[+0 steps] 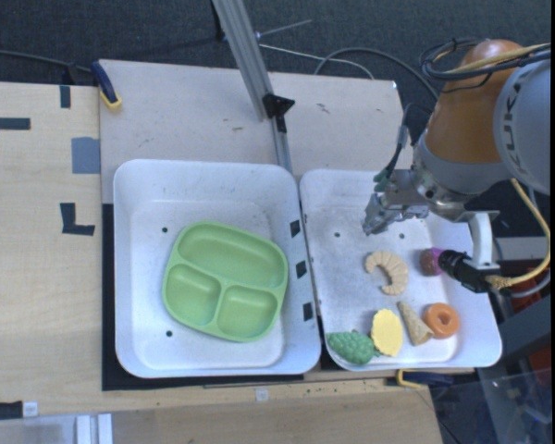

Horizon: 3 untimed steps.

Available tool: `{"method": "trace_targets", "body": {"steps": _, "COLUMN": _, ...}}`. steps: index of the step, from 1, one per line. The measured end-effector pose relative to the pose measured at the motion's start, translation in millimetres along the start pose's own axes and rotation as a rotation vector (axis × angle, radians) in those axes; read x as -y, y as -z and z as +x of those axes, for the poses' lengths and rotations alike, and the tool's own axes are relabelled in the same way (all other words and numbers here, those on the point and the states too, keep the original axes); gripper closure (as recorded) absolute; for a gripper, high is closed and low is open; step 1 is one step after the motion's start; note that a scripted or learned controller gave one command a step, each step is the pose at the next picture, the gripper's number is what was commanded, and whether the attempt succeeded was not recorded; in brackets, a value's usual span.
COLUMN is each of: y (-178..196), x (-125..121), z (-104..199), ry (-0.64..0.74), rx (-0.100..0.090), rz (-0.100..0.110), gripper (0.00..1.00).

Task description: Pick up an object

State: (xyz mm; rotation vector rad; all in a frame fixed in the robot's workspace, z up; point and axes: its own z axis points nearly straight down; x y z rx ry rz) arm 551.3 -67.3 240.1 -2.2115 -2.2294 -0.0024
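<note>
Two shallow white bins sat side by side on the bench. Nearest, along the right bin (342, 248)'s front edge, lay a green broccoli piece (351, 346), a yellow piece (386, 331), a cone (413, 323) and a doughnut (441, 319). Beyond them lay a croissant (388, 270). Farther back, the gripper (379, 218) hung over bare bin floor, holding nothing; whether it was parted could not be told. The left bin (139, 248) held a green divided plate (226, 280).

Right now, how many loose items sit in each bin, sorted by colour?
Green: 2, divided plate in the left bin, broccoli in the right bin
Tan: 2, croissant, cone
Yellow: 1, piece
Orange: 1, doughnut
Purple-brown: 1, piece
Total: 7
</note>
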Motion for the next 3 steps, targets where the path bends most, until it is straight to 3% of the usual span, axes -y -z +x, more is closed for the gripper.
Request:
{"method": "trace_targets", "body": {"steps": 1, "y": -14, "x": 2, "z": 57, "ry": -0.001, "rx": 0.001, "rz": 0.003, "gripper": 1.0}}
{"method": "trace_targets", "body": {"steps": 3, "y": 0, "x": 13, "z": 159, "ry": 0.0, "rx": 0.0, "rz": 0.002, "gripper": 1.0}}
